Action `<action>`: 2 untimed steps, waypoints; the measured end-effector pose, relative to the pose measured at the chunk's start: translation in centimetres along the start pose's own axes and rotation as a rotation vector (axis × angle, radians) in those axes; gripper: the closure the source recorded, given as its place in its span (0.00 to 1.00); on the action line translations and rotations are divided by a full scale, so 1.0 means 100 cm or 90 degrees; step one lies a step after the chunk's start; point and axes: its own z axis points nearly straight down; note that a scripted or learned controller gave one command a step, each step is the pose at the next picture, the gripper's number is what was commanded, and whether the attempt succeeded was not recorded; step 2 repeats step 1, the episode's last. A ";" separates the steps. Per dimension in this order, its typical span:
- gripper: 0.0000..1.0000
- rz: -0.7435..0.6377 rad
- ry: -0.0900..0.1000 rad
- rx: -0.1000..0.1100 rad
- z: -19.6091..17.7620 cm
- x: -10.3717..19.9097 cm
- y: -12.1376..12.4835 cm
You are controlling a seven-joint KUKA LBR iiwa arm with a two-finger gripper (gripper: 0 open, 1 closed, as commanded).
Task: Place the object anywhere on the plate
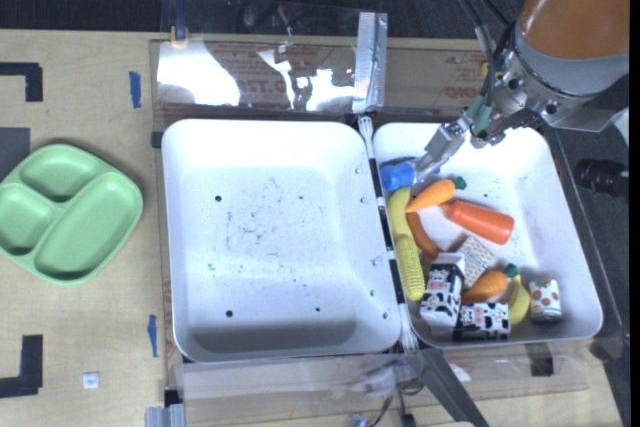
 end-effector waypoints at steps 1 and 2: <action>0.00 0.000 0.000 0.000 0.000 0.000 0.000; 0.00 0.000 0.000 0.000 0.000 0.000 0.000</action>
